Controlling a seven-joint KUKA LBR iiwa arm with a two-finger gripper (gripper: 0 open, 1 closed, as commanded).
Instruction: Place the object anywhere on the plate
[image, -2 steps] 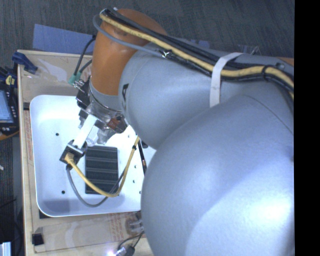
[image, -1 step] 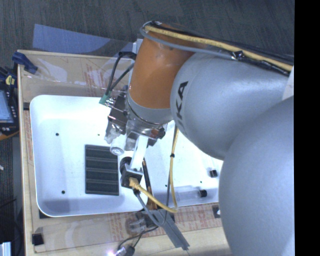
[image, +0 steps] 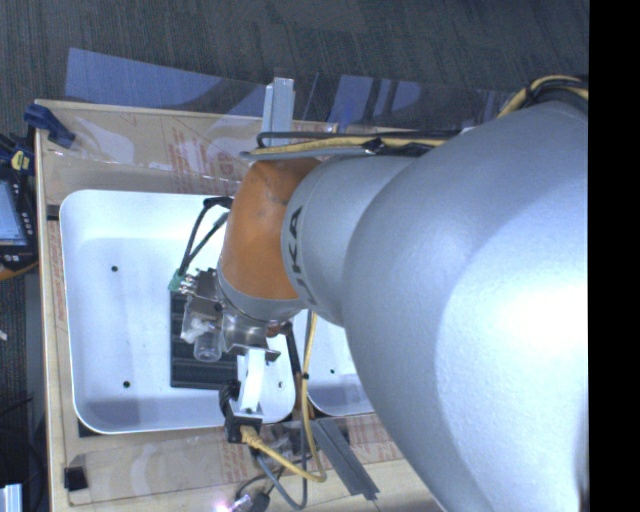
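Bench (image: 140, 160): pale wood-toned top seen from above at a slant, dark carpet behind, a clear panel standing along the far edge.
Far left edge: part of a dark device with a screen (image: 12, 225), cut off by the frame.
Left bin (image: 110, 300): shallow, white, mostly bare floor with a few small dark dots; right portion covered by the arm.
Dark block (image: 195, 355): black rectangular shape low in the left bin, under the wrist; impossible to tell whether a separate item or part of the tool.
Gripper (image: 225, 340): metal and white parts below the orange band, hanging over the left bin's right side; fingers hidden, so grasping or released cannot be told.
Right bin (image: 335, 400): only a curved white corner visible beneath the arm.
Arm (image: 440, 300): huge grey links covering the right half, yellow cables alongside.
Object and plate: hidden or indistinguishable.
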